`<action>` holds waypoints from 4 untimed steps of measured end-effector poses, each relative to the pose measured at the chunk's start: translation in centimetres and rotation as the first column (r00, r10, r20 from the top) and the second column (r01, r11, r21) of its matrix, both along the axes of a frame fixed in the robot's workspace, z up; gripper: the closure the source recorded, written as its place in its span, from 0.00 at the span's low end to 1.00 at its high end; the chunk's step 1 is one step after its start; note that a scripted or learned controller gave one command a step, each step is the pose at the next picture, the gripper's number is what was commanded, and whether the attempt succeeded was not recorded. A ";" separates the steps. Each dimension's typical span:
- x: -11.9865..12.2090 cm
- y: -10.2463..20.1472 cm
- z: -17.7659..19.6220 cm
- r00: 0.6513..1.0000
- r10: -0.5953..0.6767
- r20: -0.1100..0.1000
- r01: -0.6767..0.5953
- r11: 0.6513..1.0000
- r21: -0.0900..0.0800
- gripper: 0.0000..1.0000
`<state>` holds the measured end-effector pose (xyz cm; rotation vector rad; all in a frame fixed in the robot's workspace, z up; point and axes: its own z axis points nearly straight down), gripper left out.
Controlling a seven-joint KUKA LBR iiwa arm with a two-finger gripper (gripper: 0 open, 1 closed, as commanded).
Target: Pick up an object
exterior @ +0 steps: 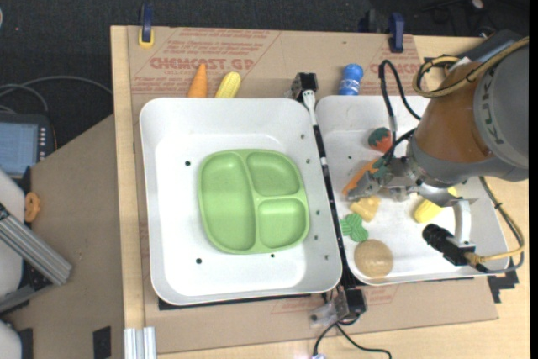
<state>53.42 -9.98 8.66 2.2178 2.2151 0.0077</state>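
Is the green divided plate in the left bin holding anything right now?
Empty. The green three-compartment plate lies flat in the left white bin, and all its compartments show bare green.

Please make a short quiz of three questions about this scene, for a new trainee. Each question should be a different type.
1. True or false: the green divided plate lies in the left bin.
2. Which item lies at the near edge of the right bin, beside the green toy piece?
A. a round tan bun
B. a blue bottle
C. a red apple
3. Fill in: the gripper is low over the ______ bin, near an orange carrot-like toy.

Key:
1. True
2. A
3. right
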 end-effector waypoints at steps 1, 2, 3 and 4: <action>3.7 0.3 -0.2 1.000 0.003 -0.004 -0.003 1.000 0.000 0.00; 2.3 -3.2 3.6 1.000 -0.002 -0.004 0.002 1.000 -0.002 0.00; 7.3 -11.2 -0.3 1.000 -0.001 -0.004 0.001 1.000 -0.003 0.00; 3.6 -8.1 -0.2 1.000 0.001 -0.013 -0.001 1.000 0.004 0.00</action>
